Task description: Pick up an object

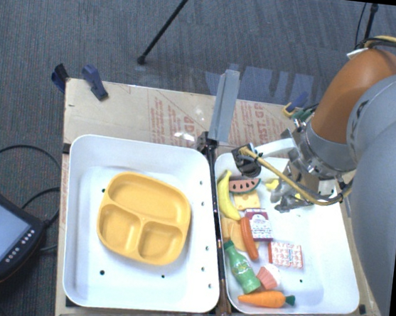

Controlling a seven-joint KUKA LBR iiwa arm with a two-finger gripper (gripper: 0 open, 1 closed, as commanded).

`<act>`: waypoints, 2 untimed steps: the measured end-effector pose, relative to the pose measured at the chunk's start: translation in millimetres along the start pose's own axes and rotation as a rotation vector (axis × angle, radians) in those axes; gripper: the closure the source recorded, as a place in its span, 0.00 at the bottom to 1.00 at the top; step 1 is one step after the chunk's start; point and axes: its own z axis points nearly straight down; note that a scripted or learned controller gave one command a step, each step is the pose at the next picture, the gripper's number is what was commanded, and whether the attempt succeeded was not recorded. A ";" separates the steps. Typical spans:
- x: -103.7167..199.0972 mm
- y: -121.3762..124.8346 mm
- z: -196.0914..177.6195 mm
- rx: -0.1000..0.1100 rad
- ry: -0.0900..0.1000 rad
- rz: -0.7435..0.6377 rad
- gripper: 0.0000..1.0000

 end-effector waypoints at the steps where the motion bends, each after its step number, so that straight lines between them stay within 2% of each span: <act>1: -53.4 -43.1 22.9 -0.001 -0.003 -0.024 1.00; 2: 23.9 -38.7 22.6 0.000 -0.002 0.003 1.00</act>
